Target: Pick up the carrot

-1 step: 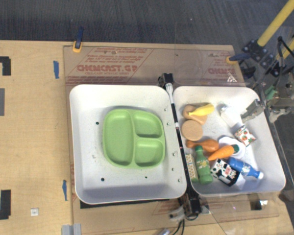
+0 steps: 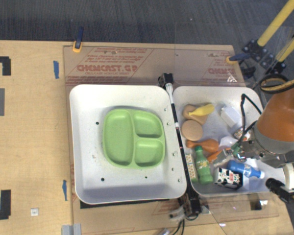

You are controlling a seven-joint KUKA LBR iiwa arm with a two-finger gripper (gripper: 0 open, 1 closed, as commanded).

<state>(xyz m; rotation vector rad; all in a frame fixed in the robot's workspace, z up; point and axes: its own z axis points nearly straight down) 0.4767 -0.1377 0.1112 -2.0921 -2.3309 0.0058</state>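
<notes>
I cannot tell how my gripper (image 2: 233, 152) is set; it hovers low in the right bin (image 2: 213, 93), just beside the carrot (image 2: 209, 146). The carrot lies near the bin's middle, touching a green bottle (image 2: 202, 164). The left bin (image 2: 88, 180) holds a green divided plate (image 2: 134, 138).

The arm (image 2: 279, 126) is thick and rounded — a broad orange band on top, shading into a grey collar beneath it. A thin black cable (image 2: 245, 109) loops up off its side and curls back down toward the wrist. Lower down sits a cluster of small metal parts — silvery bits and dark fittings, too small to tell apart.
</notes>
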